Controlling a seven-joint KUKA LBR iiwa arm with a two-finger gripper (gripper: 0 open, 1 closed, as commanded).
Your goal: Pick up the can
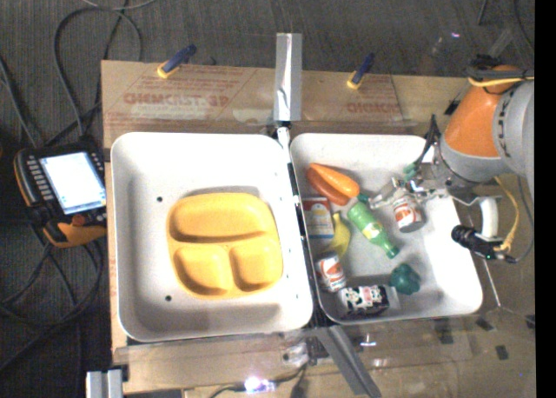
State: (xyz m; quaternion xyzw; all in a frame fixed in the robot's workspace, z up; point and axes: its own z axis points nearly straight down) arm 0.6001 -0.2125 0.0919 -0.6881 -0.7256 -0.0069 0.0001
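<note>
A small red and white can [407, 214] lies tilted in the right bin [452, 288], towards its right side. My gripper [411, 189] hangs directly over the can's upper end, touching or nearly touching it. The grey arm with its orange band [476, 127] comes in from the right edge. A second small red and white can [330, 272] lies near the right bin's front left, beside the divider.
The right bin also holds an orange carrot [334, 181], a green bottle [373, 229], a yellow banana [341, 236], a small carton [317, 216], a dark green toy [404, 279] and a black and white item [365, 299]. A yellow divided tray [224, 242] sits in the left bin [139, 179].
</note>
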